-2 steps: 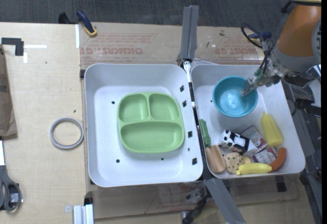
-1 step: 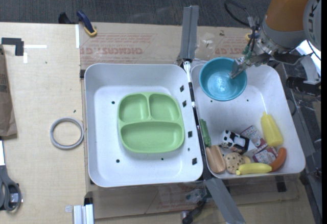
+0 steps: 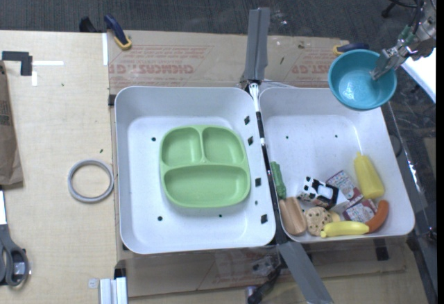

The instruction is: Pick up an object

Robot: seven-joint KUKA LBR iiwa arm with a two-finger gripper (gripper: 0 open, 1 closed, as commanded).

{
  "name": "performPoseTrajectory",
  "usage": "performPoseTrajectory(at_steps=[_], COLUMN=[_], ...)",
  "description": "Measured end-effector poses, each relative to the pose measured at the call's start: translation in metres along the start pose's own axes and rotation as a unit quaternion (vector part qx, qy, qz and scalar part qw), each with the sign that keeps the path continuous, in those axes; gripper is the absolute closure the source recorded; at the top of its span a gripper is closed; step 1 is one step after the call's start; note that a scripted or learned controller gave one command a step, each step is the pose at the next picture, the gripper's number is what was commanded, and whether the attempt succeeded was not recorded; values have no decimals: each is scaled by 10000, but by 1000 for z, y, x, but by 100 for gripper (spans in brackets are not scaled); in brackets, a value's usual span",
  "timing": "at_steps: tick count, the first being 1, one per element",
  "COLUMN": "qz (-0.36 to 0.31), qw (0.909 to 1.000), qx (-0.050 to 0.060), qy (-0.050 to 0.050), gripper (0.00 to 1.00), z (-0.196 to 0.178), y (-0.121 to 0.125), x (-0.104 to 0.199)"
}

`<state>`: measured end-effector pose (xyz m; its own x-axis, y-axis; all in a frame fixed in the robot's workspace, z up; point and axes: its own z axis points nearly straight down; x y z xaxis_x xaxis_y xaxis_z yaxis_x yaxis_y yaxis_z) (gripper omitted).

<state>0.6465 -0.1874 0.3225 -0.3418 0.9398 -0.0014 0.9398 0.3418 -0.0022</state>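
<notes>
- Nearest, at the right bin's (image 3: 374,130) 5 o'clock corner: a banana (image 3: 345,228), a cookie (image 3: 317,220), a hot dog (image 3: 292,215), an orange carrot (image 3: 378,215), a cow toy (image 3: 320,191) and a yellow bottle (image 3: 368,175), all crowded together.
- Left bin (image 3: 132,157): a green divided plate (image 3: 205,166) lies flat at its centre.
- At 9 o'clock on the bench, a grey ring (image 3: 90,180).
- Farthest, at 2 o'clock: the gripper (image 3: 386,64) pinches the rim of a blue bowl (image 3: 361,80), raised above the right bin's far corner.

Blue bowl (image 3: 361,80) (green tray (image 3: 205,166))
</notes>
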Motion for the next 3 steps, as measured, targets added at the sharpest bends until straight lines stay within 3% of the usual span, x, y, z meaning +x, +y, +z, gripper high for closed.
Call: performPoseTrajectory(at_steps=[1, 2, 3], qz=[-788, -2437, -3232], qw=[9969, 9699, 9463], qx=[2, -9, -9], qy=[9, 5, 11], gripper=[100, 100, 100], z=[71, 35, 42], y=[-54, -70, -129], x=[-4, 11, 27])
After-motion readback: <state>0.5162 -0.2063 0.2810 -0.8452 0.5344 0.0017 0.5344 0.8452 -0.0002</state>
